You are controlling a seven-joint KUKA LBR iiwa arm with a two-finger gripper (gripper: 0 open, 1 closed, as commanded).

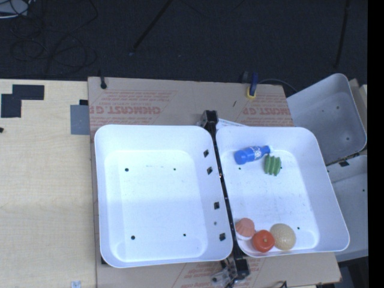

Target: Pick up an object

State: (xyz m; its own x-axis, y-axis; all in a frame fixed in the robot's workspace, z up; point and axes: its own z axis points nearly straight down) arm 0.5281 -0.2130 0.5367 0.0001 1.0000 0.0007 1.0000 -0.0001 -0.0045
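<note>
Five loose things lie in the right shallow white plastic bin [336, 221], and all can be reached from above. In its far part a small blue plastic bottle [252, 154] lies on its side. Just beside it, on the right, is a small green ribbed piece [273, 164]; whether the two touch I cannot tell. In the near corner three round things sit close together: a pale pink disc [245, 226], a red-orange ball [263, 240] and a beige ball [283, 236]. The red-orange one is between the other two and seems to touch both. The bin's near wall stands right beside this group.

The left shallow white plastic bin [156, 197] shows a few small dark dots on its floor. Along the line where the two bins meet there is a row of small black clips [217, 206]. Both bins rest on a brown cardboard sheet with red printing [150, 104], which lies on the light wooden bench [42, 185]. At the cardboard's far edge is one yellow and blue clamp [252, 87]. To the right, tilted pale grey panels [330, 113] are cut off by the frame's edge.

How wide the pincer is open, and what it has hold of, I cannot tell.
</note>
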